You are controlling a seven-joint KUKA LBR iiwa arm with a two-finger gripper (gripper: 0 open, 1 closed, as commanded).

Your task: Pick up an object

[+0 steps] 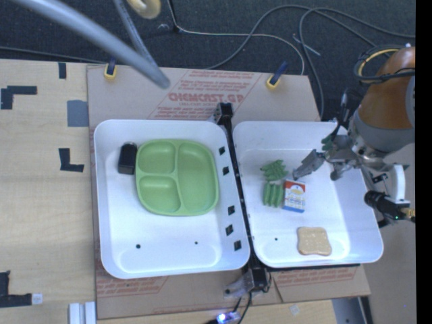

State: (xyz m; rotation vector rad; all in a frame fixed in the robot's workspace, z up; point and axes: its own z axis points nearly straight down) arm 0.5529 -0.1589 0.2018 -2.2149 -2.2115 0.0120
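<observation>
The fingers (305, 169) stand apart with nothing between them, the gripper (322, 165) hovering just right of the small carton (294, 196) and green toy (273, 184) in the right bin (351, 248), where closing off-centre would likely nudge the carton aside rather than seize it.
</observation>
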